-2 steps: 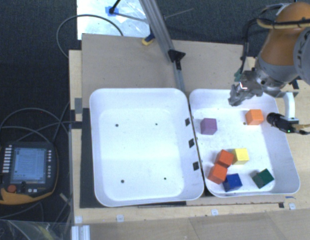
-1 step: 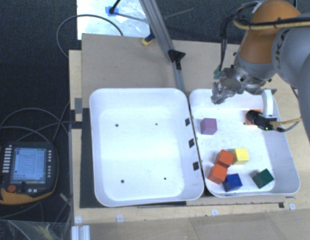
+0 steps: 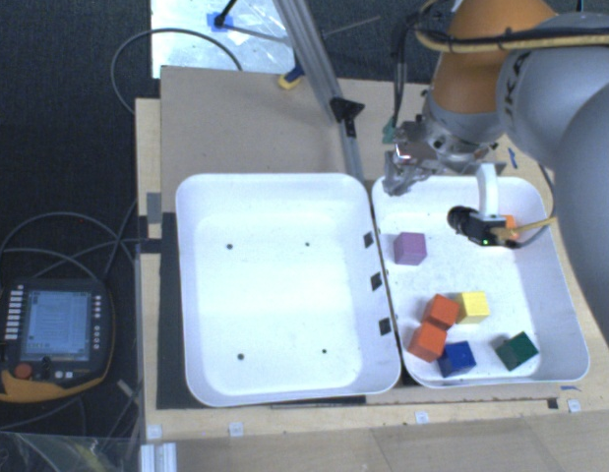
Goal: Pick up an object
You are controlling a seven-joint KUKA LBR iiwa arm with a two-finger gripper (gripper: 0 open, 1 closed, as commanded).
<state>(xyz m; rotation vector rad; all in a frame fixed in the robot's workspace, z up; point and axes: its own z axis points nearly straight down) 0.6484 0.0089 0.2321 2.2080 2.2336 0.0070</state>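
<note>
The end effector hangs over the far left corner of the right bin, just beside the divide between the two bins, pointing down; whether it is wide or narrow cannot be told, and nothing shows between its tips. Above it the wrist rises into the orange band, and the grey arm sweeps off to the right and toward the near edge. A small black device with a white bracket hangs just to the right of the end effector, over the bin's far half. In the right bin, a purple block lies nearest, a little in front of the end effector and apart from it. Nearer the front sits a cluster: an orange block touching a yellow block, a second orange block just in front, and a blue block beside that. A green block lies apart to the right. The left bin shows four small dark dots on its floor. Both bins rest on the worktop. A teach pendant lies off to the left on the dark floor.
</note>
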